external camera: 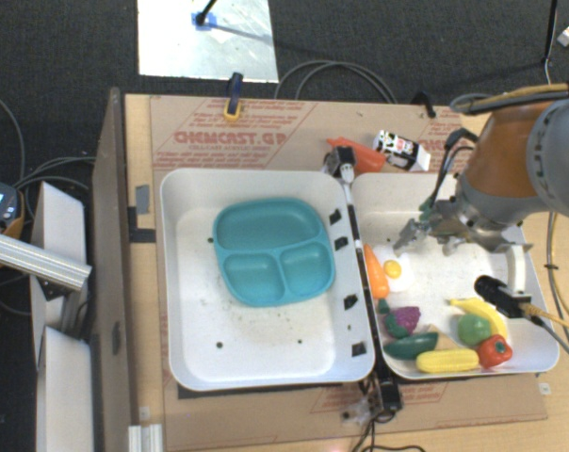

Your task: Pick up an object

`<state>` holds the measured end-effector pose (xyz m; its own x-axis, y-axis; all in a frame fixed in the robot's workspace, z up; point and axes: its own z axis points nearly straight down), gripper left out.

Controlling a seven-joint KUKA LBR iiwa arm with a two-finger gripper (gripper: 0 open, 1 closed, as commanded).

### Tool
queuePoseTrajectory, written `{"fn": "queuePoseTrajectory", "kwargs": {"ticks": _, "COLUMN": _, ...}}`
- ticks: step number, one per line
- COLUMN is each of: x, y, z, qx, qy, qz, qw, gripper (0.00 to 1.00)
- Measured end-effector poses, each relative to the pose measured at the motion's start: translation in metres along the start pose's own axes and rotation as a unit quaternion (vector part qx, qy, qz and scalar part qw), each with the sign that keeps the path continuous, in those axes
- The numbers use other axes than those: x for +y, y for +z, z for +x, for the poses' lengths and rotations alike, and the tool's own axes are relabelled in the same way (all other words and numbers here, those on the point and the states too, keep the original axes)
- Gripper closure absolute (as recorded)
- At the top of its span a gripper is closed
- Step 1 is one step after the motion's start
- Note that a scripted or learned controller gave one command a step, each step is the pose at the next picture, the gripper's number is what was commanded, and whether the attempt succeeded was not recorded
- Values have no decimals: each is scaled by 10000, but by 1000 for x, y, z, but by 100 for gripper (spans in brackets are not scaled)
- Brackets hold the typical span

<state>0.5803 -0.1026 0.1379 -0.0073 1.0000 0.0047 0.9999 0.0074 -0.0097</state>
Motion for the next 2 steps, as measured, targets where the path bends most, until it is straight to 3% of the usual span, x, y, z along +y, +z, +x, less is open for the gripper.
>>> {"fn": "queuePoseTrajectory", "kwargs": {"ticks": 1, "x": 60, "y": 54, "z": 16, "qx": -25, "qy": -3, "qz": -80, "qw": 10000, "gripper": 0}}
{"fn": "queuePoseTrajectory", "kwargs": {"ticks": 2, "x": 91, "y": 51, "z": 4, "qx": -27, "qy": 5, "qz": -81, "qw": 10000, "gripper": 0}}
